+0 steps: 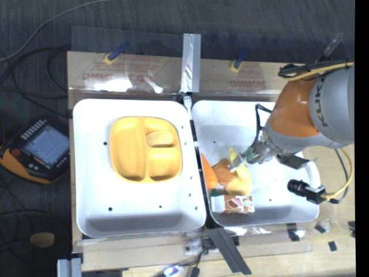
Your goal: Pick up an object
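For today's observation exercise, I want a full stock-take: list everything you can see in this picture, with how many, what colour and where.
white bins: 2, white, side by side on the bench
divided tray: 1, yellow, middle of the left bin
pile of small objects: several, orange and yellow, near the dividing wall in the right bin
small carton: 1, red-brown and white, front of the right bin
clips: 2, blue and yellow, on the clear sheet behind the bins
handheld control pendant: 1, orange and black, on the floor left of the bench
cables: several, black and white, on the dark floor
arm: 1, grey and orange, over the right bin
claw: 1, dark, above the pile
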Controlling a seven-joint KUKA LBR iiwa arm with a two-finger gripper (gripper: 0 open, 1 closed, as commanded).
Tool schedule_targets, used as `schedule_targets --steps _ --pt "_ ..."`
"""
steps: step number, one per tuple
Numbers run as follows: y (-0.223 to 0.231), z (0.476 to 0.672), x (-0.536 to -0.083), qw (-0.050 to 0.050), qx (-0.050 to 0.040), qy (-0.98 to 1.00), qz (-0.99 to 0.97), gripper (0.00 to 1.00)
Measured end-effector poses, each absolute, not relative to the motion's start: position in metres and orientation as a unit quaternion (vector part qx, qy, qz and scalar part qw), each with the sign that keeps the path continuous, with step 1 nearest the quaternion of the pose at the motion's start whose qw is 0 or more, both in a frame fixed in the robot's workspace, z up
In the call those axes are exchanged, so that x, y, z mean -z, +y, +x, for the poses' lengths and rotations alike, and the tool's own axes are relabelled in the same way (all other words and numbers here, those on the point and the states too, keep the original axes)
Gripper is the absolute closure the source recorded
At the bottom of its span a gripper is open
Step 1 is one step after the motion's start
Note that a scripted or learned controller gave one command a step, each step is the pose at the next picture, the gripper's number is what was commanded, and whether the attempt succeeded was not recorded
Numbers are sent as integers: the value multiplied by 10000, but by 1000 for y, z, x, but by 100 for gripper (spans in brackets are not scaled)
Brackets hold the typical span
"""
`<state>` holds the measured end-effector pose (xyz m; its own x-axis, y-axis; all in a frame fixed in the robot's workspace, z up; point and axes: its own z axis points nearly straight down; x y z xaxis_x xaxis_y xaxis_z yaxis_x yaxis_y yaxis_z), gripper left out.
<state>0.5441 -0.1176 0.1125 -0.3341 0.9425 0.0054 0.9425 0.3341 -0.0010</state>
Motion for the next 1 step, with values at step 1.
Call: schedule_targets --steps 1 --pt "-79 572 -259 -9 -8 -8195 -5731 100"
